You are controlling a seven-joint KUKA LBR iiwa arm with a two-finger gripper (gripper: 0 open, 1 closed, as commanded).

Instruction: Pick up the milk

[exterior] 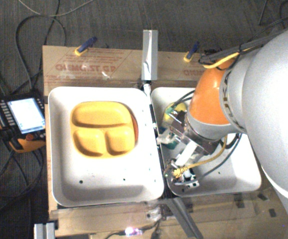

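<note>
My gripper (174, 133) is low in the left part of the right bin (243, 180), close to the wall between the two bins. The orange-banded wrist and grey arm cover most of that bin. Just above the gripper a green and yellow item (174, 111) peeks out from under the wrist. A small teal piece (169, 144) shows just below the gripper, against the bin's left wall. I cannot tell which of these, if either, is the milk, nor whether the gripper touches them.
A yellow divided plate (104, 128) lies in the left bin (84, 183). The bins stand on a brown board with clamps (85, 45) at the back. A handheld pendant (22, 118) lies on the floor to the left.
</note>
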